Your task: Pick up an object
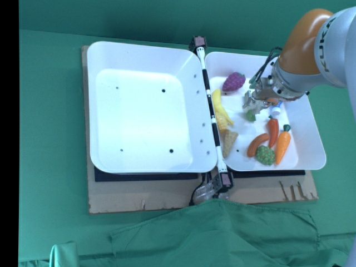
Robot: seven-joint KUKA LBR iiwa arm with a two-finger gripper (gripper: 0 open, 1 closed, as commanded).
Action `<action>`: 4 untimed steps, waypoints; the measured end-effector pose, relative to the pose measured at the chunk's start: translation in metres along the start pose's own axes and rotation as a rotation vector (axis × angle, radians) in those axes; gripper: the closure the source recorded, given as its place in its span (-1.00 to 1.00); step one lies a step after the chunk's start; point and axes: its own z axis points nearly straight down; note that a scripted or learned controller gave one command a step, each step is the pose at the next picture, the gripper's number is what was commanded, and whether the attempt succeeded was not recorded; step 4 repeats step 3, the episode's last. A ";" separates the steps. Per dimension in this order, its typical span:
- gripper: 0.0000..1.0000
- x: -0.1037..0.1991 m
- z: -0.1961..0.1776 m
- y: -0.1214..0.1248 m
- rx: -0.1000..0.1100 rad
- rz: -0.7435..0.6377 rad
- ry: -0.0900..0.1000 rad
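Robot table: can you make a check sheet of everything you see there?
Surface: bench with green cloth, brown board beneath two white bins.
Job's things: right bin holds purple grapes, banana, cone, sausage, two carrots, green bumpy fruit, small green piece.
Clutter: left bin, dark specks on its floor.
Grippers: gripper low in the right bin, above the small green piece; grip unclear.
Cables: black cable at the wrist.
Surroundings: crumpled green cloth in front.
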 end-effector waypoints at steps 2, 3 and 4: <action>1.00 -0.011 -0.093 0.008 0.023 -0.004 0.007; 1.00 -0.011 -0.152 0.001 0.020 -0.005 0.007; 1.00 -0.011 -0.152 0.001 0.020 -0.005 0.007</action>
